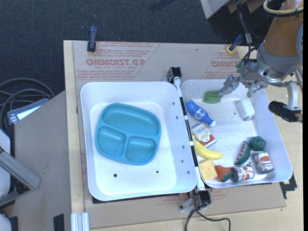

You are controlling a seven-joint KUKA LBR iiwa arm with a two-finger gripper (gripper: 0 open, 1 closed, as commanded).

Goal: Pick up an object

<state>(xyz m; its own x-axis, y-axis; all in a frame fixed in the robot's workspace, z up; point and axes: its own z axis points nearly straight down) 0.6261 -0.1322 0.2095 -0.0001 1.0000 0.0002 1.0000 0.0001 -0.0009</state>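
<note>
Hand [239,84]: low over the far end of the right bin [279,129], one finger [228,86] splayed toward the green disc and the other [252,89] apart from it, so spread wide with nothing between.

Green disc [211,97]: just beside that finger, flat on the bin floor; likely light, rigid plastic, best pinched across its rim.

White block [246,109]: near the hand's other side; small, probably stiff, smooth-sided (may slip).

Blue bottle [199,113]: lying along the inner wall; round, liable to roll, take across the body.

Banana [207,152], cans [262,161]: near end, crowded.

Left bin [91,177]: holds a blue divided plate [128,134].
</note>
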